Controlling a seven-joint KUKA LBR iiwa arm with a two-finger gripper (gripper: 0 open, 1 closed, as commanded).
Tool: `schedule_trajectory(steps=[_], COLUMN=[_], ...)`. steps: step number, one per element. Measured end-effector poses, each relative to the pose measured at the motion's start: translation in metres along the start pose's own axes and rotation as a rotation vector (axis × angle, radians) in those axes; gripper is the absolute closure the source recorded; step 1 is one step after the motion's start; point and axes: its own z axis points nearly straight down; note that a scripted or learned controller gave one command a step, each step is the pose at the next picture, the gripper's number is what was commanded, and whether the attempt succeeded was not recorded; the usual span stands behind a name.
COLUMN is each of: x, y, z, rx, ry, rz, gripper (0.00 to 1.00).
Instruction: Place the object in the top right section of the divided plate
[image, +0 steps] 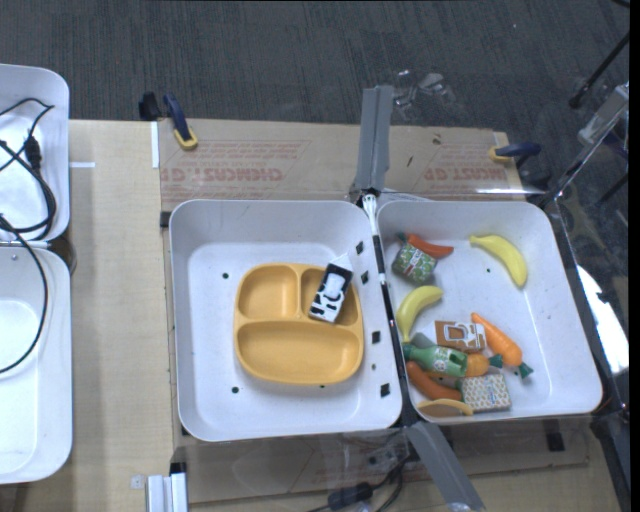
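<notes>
Although the task asks for a placement, the black-and-white object (330, 293) already lies in the top right section of the yellow divided plate (298, 352), its long axis running steeply across that section, slightly tilted. From this frame I cannot tell the gripper's state.
</notes>
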Motion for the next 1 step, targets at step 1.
schedule_trajectory(steps=[1], x=[-0.0113], y=[-0.0077], z=[-0.0008], rx=[-0.001], ry=[-0.001], rz=[-0.128], gripper=[0.0])
